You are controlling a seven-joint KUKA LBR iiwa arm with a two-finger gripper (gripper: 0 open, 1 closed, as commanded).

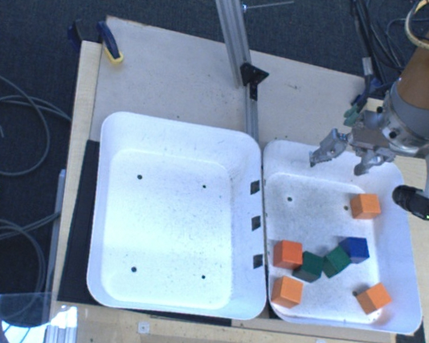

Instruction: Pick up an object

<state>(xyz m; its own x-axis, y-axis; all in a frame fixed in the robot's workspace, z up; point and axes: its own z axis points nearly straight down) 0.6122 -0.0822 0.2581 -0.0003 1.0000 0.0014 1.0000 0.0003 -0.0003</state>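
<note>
My worry from here is a descent near the far rim of the right bin (416,282), where one finger could land on the wall, or a dive into the cluster by the near edge, where the green cubes (324,263) touch and would jam the fingers. My gripper (347,155) hangs over that bin's far edge, spread wide and holding nothing. The likeliest pick, a small matte orange cube (365,206), sits alone near the far right corner, square-edged and well apart from the others.
</note>
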